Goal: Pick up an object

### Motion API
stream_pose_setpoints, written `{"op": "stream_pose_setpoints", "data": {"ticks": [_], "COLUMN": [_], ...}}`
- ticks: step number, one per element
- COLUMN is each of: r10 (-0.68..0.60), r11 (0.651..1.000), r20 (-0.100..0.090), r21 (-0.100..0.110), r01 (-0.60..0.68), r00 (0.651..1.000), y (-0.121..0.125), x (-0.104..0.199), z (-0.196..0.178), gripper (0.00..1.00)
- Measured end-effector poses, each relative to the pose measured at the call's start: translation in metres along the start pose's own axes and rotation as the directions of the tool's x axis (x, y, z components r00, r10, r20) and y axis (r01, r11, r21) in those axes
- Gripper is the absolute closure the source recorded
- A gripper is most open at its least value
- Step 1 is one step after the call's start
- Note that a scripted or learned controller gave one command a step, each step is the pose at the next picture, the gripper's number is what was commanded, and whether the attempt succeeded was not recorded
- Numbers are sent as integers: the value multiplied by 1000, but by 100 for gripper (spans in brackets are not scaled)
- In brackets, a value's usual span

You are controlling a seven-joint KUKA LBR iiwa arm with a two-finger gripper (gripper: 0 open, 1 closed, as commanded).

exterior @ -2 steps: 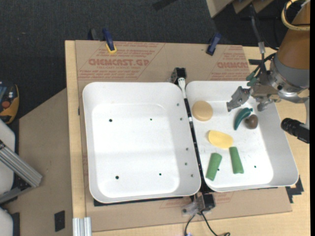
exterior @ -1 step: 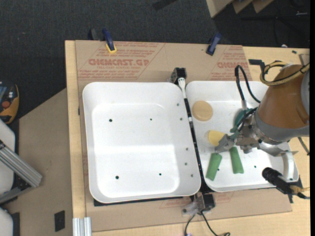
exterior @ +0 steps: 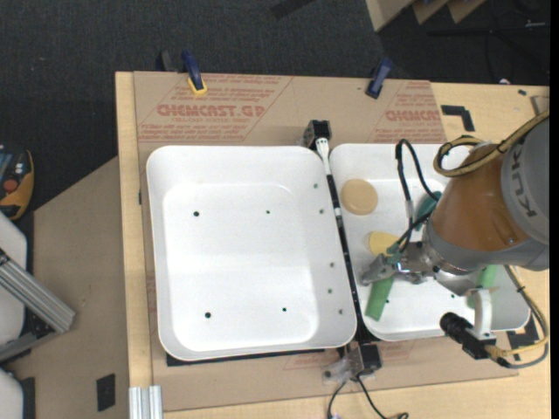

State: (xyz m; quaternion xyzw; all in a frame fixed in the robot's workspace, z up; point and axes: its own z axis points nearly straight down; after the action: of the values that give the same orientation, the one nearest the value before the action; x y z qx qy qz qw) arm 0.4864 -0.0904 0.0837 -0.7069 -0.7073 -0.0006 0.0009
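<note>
Blue clamp [exterior: 192,71], second clamp [exterior: 379,78], cardboard sheet [exterior: 288,103]

Grey arm [exterior: 502,208] with orange band enters from right, wrist bent downward-left. End effector [exterior: 384,271] low, pointing left; finger state hidden at this angle.

Disc [exterior: 358,196] behind stick [exterior: 377,298], right bin [exterior: 410,328]

The one camera hung fixed above my bench [exterior: 262,103], looking down at a slant from some distance. Both white bins [exterior: 175,260] lay within its frame, and my arm [exterior: 489,208] entered from its right.
</note>
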Motion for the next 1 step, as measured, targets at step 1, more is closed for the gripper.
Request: {"op": "stream_pose_setpoints", "data": {"ticks": [1], "r10": [1], "r11": [1000], "r20": [1], "r21": [-4], "r01": [-1], "r00": [1000], "y": [0], "x": [0], "z": [-12], "gripper": [100]}}
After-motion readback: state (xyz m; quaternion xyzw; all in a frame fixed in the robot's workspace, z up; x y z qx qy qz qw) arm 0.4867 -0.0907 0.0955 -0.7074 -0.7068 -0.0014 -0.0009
